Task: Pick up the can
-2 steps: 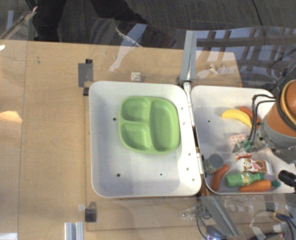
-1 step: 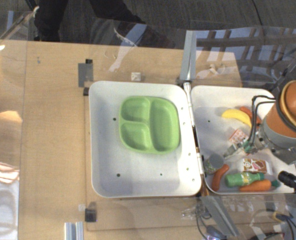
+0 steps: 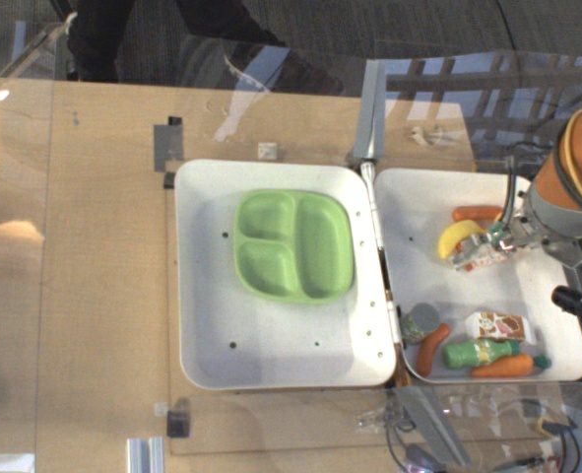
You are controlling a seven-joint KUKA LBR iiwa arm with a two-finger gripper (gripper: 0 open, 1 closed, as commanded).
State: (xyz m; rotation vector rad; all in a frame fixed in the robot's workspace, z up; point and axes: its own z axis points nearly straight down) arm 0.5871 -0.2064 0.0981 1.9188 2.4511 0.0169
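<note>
Wooden bench, right bin (image 3: 566,348): can (image 3: 421,317) lies at 7 o'clock, untouched. Gripper (image 3: 487,249) hangs near the banana (image 3: 458,236) at 12 o'clock; finger state indeterminate. Pick not yet done.

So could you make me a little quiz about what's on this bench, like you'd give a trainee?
1. True or false: the green divided plate lies in the left bin.
2. Which item lies nearest the gripper? A) the banana B) the green bottle C) the grey can
3. Fill in: the can lies in the ____ bin, near its left wall.

Key: 1 true; 2 A; 3 right.
</note>
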